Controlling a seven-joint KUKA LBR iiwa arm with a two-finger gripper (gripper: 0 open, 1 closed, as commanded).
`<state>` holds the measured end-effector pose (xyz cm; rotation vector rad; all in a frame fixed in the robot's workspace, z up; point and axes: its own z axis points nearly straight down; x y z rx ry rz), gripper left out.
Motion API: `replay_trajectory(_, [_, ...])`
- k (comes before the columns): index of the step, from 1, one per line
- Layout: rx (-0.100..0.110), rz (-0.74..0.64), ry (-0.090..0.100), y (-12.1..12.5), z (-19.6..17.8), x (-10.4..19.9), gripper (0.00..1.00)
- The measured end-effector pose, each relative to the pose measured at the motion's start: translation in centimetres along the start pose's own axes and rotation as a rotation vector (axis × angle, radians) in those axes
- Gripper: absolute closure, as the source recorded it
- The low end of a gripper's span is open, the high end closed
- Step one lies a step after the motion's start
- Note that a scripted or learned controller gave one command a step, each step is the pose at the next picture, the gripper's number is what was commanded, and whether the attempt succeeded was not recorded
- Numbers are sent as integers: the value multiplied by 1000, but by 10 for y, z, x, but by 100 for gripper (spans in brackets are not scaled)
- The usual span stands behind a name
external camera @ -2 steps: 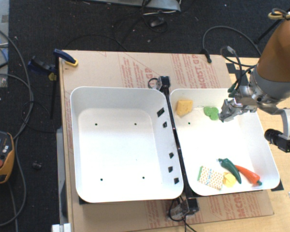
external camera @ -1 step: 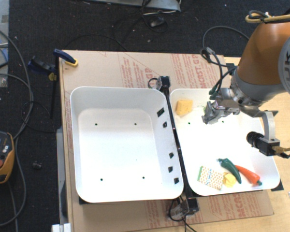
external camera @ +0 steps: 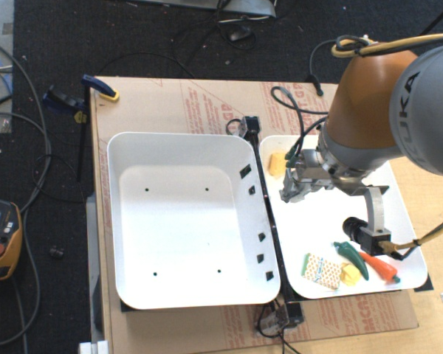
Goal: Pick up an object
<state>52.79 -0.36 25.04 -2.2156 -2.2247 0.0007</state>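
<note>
My gripper hangs over the back left part of the right bin, under the orange-banded wrist. A yellow block lies just behind and to the left of it, close to the bin's back left corner. Along the bin's front edge lie a dotted yellow-and-white packet, a small yellow piece, a green pepper and an orange carrot, packed close together. I see nothing between the gripper and the bin floor.
The left bin stands beside the right one, their rims meeting along a black divider. A blue and yellow clamp sits at the bench's back left corner. Cables run along the floor behind.
</note>
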Motion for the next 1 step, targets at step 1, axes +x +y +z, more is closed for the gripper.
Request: replay_trajectory(1, [0, 0, 0, -18, 15, 50, 100])
